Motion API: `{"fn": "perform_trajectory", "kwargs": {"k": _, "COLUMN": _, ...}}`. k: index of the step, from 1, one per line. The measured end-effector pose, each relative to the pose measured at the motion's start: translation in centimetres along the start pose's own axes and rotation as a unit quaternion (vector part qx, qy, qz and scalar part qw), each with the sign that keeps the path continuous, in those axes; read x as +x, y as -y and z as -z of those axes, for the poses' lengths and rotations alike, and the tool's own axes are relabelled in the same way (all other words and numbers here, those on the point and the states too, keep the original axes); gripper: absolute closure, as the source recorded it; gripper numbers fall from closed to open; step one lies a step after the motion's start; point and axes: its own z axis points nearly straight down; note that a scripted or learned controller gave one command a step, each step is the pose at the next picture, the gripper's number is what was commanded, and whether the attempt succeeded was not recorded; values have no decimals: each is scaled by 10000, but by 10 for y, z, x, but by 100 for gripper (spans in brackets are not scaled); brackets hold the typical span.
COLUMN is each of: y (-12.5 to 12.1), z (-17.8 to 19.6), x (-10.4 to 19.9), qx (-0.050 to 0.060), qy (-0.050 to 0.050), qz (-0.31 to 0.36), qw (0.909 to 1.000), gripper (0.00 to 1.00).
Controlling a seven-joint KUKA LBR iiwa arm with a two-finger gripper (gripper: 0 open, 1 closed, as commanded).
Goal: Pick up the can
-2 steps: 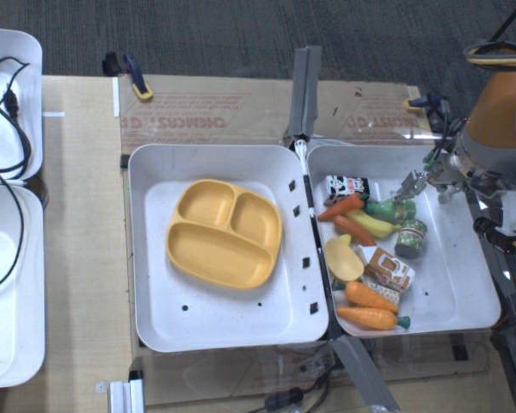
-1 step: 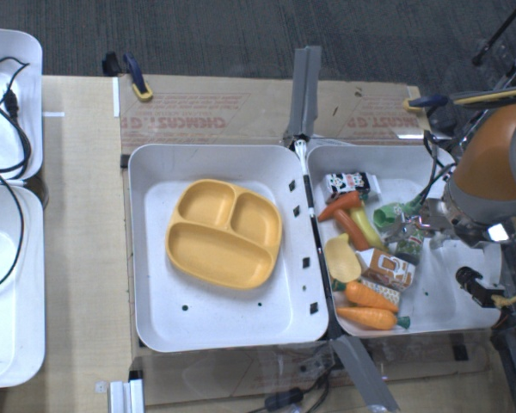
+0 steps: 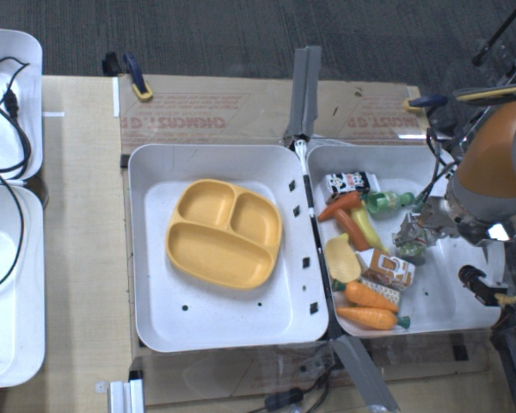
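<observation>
Evidently the gripper [image 3: 417, 231] was lowered onto the can [image 3: 410, 246] at right-centre of the right bin [image 3: 439, 317], prob. for a grasp; jaw state couldn't be told.

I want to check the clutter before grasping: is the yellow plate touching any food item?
Apart. The camera view shows the plate alone in the left bin; the food lies in the right bin, beyond the divider.

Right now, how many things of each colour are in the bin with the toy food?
Orange: 4, carrots
Yellow: 2, banana, chip
Green: 1, bottle
Silver: 1, crumpled can
Black-and-white: 1, carton
Brown: 1, box
Total: 10
</observation>
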Motion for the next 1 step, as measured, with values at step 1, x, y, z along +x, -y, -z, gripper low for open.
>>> {"fn": "perform_trajectory", "kwargs": {"k": 1, "y": 8, "z": 118, "x": 42, "qx": 0, "qy": 4, "qz": -900, "qw": 9959, "gripper": 100}}
